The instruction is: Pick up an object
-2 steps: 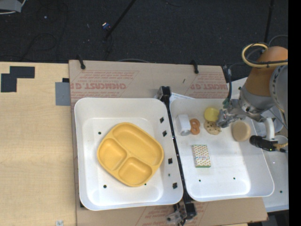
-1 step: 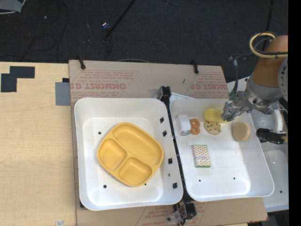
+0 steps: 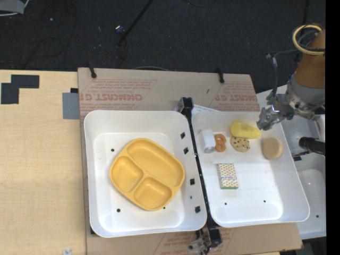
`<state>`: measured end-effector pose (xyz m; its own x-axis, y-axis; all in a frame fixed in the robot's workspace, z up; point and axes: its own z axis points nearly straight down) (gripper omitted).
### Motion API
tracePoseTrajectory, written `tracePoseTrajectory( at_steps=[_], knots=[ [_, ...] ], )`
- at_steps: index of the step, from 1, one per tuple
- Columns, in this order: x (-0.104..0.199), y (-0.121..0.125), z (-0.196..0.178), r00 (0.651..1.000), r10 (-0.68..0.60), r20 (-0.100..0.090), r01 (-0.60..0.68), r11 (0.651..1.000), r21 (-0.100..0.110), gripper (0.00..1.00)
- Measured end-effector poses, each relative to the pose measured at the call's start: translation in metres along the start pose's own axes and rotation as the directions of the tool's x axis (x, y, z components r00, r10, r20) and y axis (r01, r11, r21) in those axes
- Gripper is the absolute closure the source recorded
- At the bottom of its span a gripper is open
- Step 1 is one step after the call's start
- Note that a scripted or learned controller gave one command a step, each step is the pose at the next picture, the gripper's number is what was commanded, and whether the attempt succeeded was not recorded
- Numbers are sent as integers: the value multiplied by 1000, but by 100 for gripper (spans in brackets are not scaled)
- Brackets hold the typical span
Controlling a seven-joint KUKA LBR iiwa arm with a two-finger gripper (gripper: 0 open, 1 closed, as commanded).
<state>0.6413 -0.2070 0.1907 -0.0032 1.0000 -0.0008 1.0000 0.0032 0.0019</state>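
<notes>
The grey arm (image 3: 307, 86) reached in from the right, its orange band high near the frame's edge. Its hand (image 3: 265, 120) hung over the far right corner of the right bin (image 3: 295, 195), just beside the yellow, banana-like piece (image 3: 245, 129); at this slant I could not tell whether the fingers were apart or together, and nothing showed between them. The yellow piece lay at the back of that bin, with a chocolate-chip cookie (image 3: 240, 144) touching or nearly touching its near side. A tan round object (image 3: 272, 148) sat to the right of the cookie. To the left were a small orange ring (image 3: 219, 142) and a white cylinder (image 3: 206, 140), side by side. A patterned little box (image 3: 227, 175) lay nearer the bin's middle. The left bin (image 3: 101, 206) held a yellow divided plate (image 3: 147, 173). Both bins rested on cardboard (image 3: 159, 89) on the tabletop (image 3: 37, 169).
</notes>
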Motion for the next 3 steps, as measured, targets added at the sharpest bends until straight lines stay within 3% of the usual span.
tracePoseTrajectory(
  at_steps=[1,2,3],
  knots=[
    [-1,1,-65,1000,-1,1,1,1000,-3,100],
    [-1,2,-83,1000,-1,-1,1,1000,1,100],
    [39,-14,-81,1000,-1,-3,1,1000,5,100]
  ],
)
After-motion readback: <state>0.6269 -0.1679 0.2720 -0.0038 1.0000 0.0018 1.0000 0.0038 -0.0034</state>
